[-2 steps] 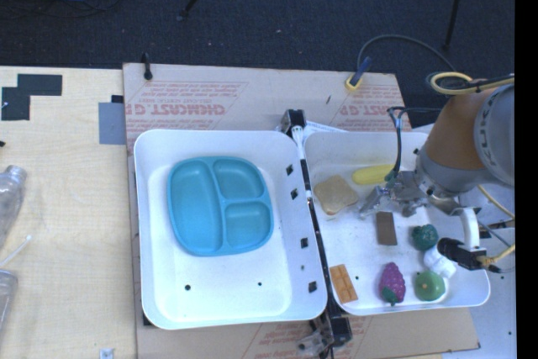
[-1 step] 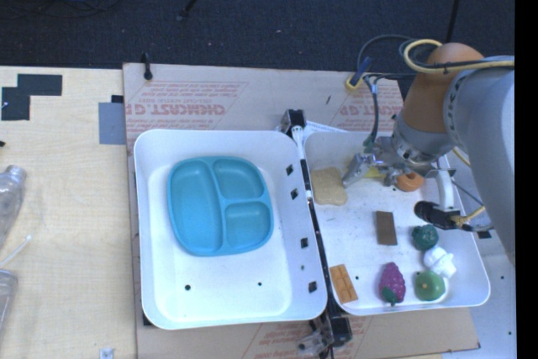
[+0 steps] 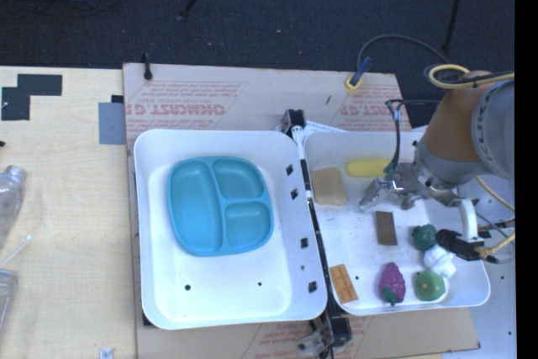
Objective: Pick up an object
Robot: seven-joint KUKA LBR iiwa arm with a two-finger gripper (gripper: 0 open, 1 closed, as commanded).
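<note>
Seemingly spread and grasping nothing, my gripper [image 3: 376,196] hovers between the yellow banana-shaped toy [image 3: 367,168] and brown rectangular block [image 3: 385,228]; closing here risks catching only air.

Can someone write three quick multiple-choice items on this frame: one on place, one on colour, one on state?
1. Where is the blue divided tray?
A. In the left bin
B. In the right bin
C. On the cardboard outside both bins

2. What colour is the grape bunch near the right bin's front edge?
A. Yellow
B. Purple
C. Blue

3. Where does the end effector sit?
A. Above the left bin
B. Off the bench
C. Low over the right bin, between the yellow piece and the brown block

Key: 1 A, the tray lies flat in the left bin. 2 B, the bunch is purple, beside a green fruit. 3 C, its metal tip hangs inside the right bin, just right of the tan sponge.
</note>
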